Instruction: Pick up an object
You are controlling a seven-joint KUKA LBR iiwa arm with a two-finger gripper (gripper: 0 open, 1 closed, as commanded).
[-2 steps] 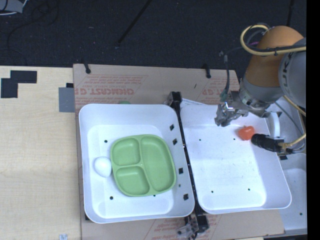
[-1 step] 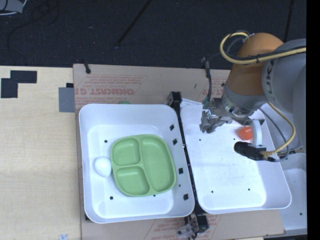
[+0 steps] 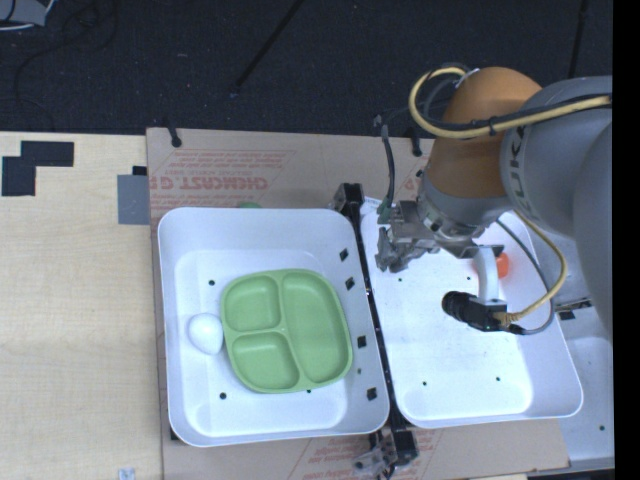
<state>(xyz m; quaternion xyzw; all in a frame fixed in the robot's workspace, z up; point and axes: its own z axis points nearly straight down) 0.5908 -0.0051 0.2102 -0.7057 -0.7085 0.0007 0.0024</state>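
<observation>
My gripper [image 3: 396, 252] hangs low over the far left corner of the right bin [image 3: 470, 388], close to the divider between the bins. Nothing shows beneath it or in its grasp. A small orange object [image 3: 503, 264] lies in the right bin to the gripper's right, next to a white piece [image 3: 488, 271], and the arm partly hides it. In the left bin [image 3: 190, 238] a green three-compartment plate [image 3: 287, 329] lies flat, with a white egg-shaped ball [image 3: 205, 333] touching its left edge.
A black plug-like part [image 3: 472, 310] on a yellow cable hangs over the middle of the right bin. The grey arm and its orange band [image 3: 485, 133] cover the bin's far right. Brown cardboard [image 3: 230, 173] lies under both bins.
</observation>
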